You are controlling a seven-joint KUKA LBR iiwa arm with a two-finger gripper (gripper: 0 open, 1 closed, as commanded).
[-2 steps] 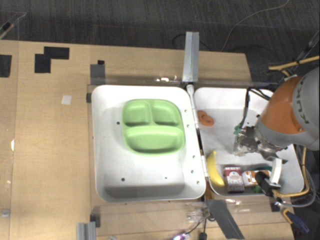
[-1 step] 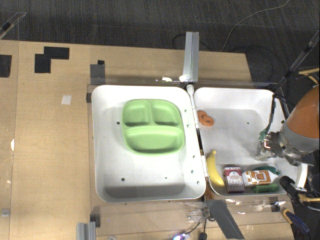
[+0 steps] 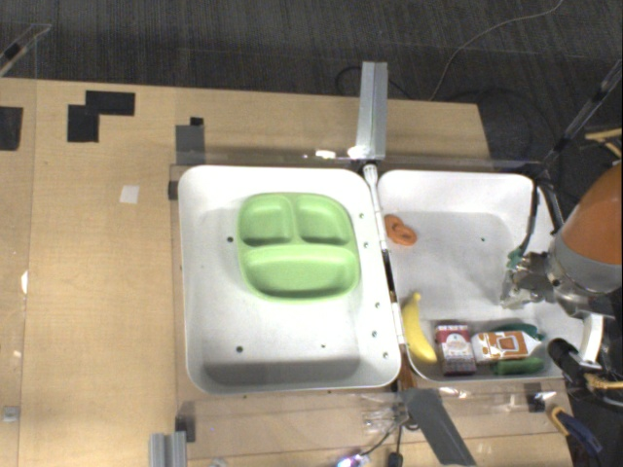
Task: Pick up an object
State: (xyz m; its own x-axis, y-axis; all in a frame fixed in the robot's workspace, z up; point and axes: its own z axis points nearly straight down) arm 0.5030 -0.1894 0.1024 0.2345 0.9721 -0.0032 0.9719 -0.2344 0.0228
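Note:
The right bin point(image 3: 458, 197) holds a small orange-brown piece point(image 3: 399, 230) near its left wall. A yellow banana point(image 3: 416, 327) lies at its front left corner. Beside the banana are a dark red packet point(image 3: 454, 347), an orange-and-white packet point(image 3: 501, 343) and a green item point(image 3: 517, 365), all along the front wall. My gripper point(image 3: 521, 285) hangs low at the bin's right side, just above and behind the orange packet. It sits under the orange band point(image 3: 596, 230) of the arm. Nothing can be seen held in it.
The left bin point(image 3: 209, 290) holds a green divided plate point(image 3: 297, 244) lying flat in its middle. A metal post point(image 3: 373, 110) stands behind the wall between the bins. Cables run along the right bin's right edge point(image 3: 533, 224).

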